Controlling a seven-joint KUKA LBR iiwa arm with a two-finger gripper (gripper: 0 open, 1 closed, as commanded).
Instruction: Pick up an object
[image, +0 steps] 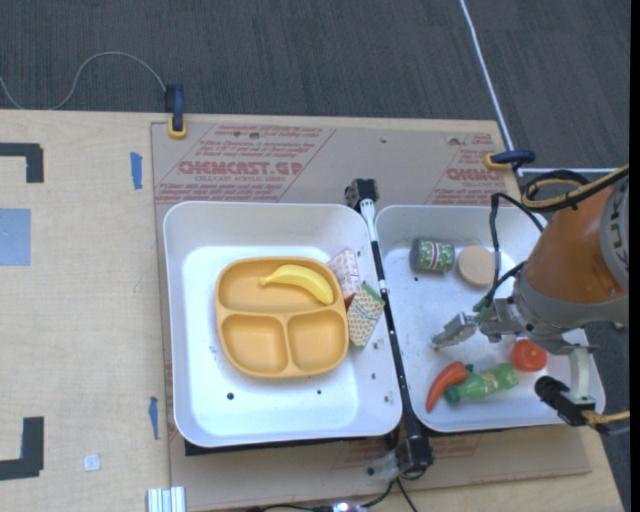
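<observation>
right white bin (400, 300) has five things: one green can (434, 255), one tan disc (476, 266), one red tomato (529, 354), one orange-red pepper (445, 383), one green bottle (483, 383). end effector (455, 331) hovers above them, fingers apart, holding nothing.

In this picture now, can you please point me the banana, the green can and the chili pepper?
banana (298, 281): camera view, middle of its yellow body, in the tray's top compartment.
green can (434, 255): camera view, middle of its side, lying in the right bin.
chili pepper (443, 384): camera view, middle of its red body.
</observation>
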